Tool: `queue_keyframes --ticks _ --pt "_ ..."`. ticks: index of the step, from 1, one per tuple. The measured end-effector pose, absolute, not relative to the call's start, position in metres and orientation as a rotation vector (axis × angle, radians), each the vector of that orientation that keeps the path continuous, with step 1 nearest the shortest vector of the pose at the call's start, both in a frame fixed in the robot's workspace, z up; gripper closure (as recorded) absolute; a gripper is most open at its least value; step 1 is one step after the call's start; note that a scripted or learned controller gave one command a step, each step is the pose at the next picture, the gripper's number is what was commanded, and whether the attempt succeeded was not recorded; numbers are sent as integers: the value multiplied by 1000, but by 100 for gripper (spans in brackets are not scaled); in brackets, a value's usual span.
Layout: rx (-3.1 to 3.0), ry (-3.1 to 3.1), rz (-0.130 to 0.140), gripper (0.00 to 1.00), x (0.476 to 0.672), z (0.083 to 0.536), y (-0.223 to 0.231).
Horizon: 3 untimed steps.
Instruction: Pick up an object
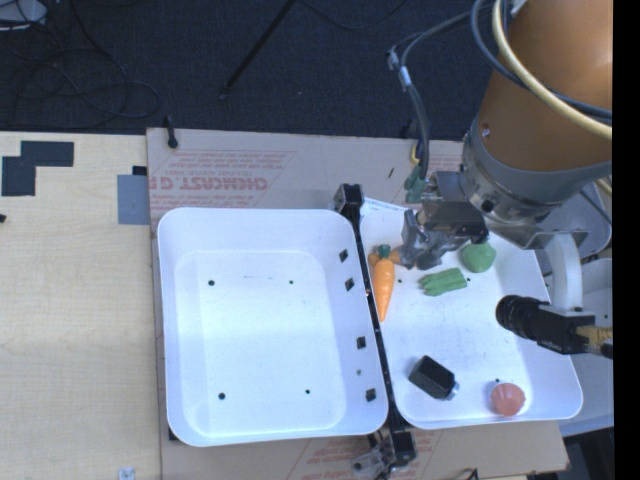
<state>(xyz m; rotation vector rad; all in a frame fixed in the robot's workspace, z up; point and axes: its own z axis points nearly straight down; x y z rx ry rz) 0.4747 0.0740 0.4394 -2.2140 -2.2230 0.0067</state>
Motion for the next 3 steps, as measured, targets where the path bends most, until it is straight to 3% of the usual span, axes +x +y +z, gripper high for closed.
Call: queue_keyframes --ticks 1,2,3 --pt "-2210 -2225 12 100 475 394 141" --pt "-2222 -2226 -10 100 476 493 139" --pt "-2213 -2227 4 100 475 490 200"
